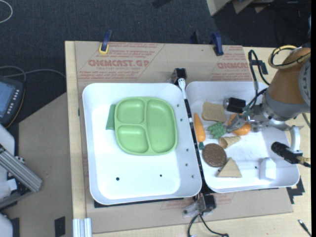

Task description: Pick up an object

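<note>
The left bin (pixel 98 181) carries a green divided plate (pixel 145 125) near its far edge. The right bin (pixel 247 181) carries a carrot (pixel 199 127) by its left wall, a tan slice (pixel 213 111), a green leafy piece (pixel 217 130), a brown disc (pixel 215 155) and a wedge (pixel 229 169). My pincer (pixel 240 122) sits low over an orange piece (pixel 242 130) mid-bin; I cannot tell its opening, my own wrist crowding it.

A robotics lab: a cardboard-topped bench (pixel 148 58) held by clamps (pixel 104 43); two white bins (pixel 98 181); loose cables (pixel 29 75) over dark carpet (pixel 74 9); aluminium framing (pixel 19 169).
</note>
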Action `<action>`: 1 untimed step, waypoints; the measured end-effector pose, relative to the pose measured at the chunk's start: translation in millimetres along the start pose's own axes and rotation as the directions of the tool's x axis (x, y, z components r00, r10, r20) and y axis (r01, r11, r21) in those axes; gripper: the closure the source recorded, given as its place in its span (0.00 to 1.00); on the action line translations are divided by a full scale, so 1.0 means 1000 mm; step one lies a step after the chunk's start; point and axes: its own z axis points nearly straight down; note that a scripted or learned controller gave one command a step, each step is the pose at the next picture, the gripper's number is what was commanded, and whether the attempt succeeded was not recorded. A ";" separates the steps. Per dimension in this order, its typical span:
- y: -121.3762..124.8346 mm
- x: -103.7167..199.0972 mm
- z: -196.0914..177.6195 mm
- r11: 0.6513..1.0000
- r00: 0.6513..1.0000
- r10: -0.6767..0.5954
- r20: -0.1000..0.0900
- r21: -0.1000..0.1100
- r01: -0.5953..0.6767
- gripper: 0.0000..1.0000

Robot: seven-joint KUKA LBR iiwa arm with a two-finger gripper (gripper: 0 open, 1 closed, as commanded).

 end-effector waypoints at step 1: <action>0.001 -0.001 -0.013 1.000 1.000 0.000 0.002 -0.005 0.000 1.00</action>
